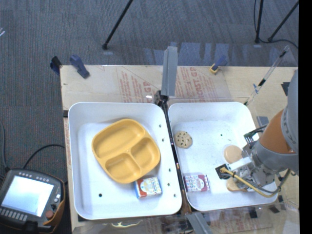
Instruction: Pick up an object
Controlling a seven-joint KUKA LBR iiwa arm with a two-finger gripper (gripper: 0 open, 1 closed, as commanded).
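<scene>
- Your counter [112,84] carries two shallow white bins side by side, the left bin [78,130] and the right bin [214,113].
- In the left bin you have a yellow divided plate [126,150] lying flat near the middle, with three compartments facing up.
- Just beside the plate's near edge sits a small carton [148,186] with a red and blue label, close to the bin's near right corner.
- In the right bin, a round chocolate-chip cookie [183,139] lies towards the left wall, well apart from the arm.
- A small red and white packet [197,183] lies near the right bin's near left corner.
- Your arm [278,138] comes in from the right, its orange band over the right bin's right rim.
- The pincer [239,175] is low in the right bin's near right area, among tan rounded objects [233,154]; one shows just far of it, another just beside its near side.
- You cannot tell from this view whether the pincer is open or closed, or whether anything sits in it.
</scene>
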